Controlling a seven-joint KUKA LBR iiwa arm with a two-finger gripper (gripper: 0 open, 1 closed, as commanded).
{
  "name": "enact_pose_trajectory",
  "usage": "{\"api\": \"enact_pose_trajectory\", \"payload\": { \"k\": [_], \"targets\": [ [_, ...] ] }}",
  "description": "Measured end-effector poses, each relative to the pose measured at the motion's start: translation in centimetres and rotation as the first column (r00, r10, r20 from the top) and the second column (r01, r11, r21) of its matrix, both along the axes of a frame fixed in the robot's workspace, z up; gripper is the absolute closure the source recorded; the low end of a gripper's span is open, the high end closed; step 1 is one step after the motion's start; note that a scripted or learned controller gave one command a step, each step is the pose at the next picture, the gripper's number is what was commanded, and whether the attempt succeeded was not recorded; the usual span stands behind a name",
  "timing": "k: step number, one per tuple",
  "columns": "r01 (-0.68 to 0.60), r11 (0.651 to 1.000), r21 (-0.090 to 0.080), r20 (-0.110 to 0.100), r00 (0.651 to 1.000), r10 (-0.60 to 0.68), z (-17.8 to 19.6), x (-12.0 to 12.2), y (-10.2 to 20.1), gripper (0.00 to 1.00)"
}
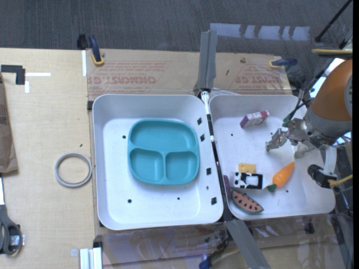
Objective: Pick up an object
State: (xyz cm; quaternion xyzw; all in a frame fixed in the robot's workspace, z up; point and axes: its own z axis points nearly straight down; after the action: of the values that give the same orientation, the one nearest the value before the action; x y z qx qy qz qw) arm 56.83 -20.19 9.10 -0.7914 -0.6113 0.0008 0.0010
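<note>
Two white bins side by side on the worktop (39, 111). Left bin (106, 206) has a teal divided plate (164, 152) sitting flat about centre, three compartments, one long at the far side and two smaller toward the near side. Right bin (230, 125) holds the small stuff: a pinkish-white packet (254, 118) near the far wall, lying tilted; a toy carrot (283, 175), orange with green end, lying diagonal toward the near right part; a yellow block (247, 168) near the middle, touching or just behind a black-and-white patterned piece (248, 180); a watermelon slice toy (247, 202) at the near left corner, resting up against the bin rim. Arm comes in from the right, orange band (335, 91) at the right edge, grey wrist below it. Tool (276, 140) is over the right bin, between the packet and the carrot, well apart from both, metal fingertips pointing left toward the bin floor. Nothing seen between the fingers; can't tell from this angle if they are apart or together. Outside the bins: a grey tape ring (73, 169) on the worktop left of the left bin, scissors (10, 235) at the near left edge, cardboard sheet (146, 72) behind the bins, a blue-yellow clamp (95, 52) at its far left corner.
</note>
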Motion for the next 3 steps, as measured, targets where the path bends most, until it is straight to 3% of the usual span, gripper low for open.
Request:
{"api": "enact_pose_trajectory", "payload": {
  "k": [1,2,3],
  "targets": [
    [0.058,0.998,0.0,-0.001,0.998,-0.058,0.0,-5.1,0.2,0.0],
    [0.061,0.998,0.001,-0.002,0.998,-0.061,0.8,-5.2,0.1,1.0],
    [0.314,0.949,0.0,-0.003,0.949,-0.314,-0.1,-8.3,0.4,1.0]
  ]
}}
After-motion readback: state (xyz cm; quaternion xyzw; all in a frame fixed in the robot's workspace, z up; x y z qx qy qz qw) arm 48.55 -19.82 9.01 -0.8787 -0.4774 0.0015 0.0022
